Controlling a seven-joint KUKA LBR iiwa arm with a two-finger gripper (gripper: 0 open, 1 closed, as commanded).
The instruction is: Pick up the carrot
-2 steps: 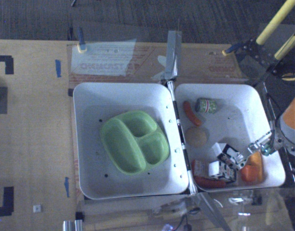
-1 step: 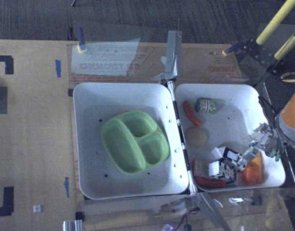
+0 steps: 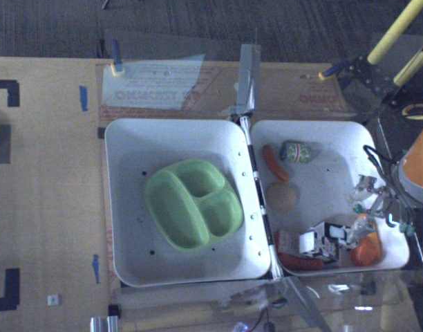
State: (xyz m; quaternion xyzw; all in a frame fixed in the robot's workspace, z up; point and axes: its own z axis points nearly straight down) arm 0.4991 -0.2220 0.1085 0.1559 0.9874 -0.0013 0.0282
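Camera view, looking down on the bench: two white bins side by side. Left bin has a green divided tray lying in it, roughly centred. Right bin has the clutter: a small green can on its side near the far wall, a red sausage just beside it on the left, a tan ball near the divider, a second red sausage along the near wall, and a black-and-white item just above that (too blurred to name).

Carrot sits in the right bin's near right corner, orange, close to the wall.

My gripper reaches in from the right, low over the right bin, directly above the carrot. Can't tell how wide it is or whether it touches the carrot (too blurry there).
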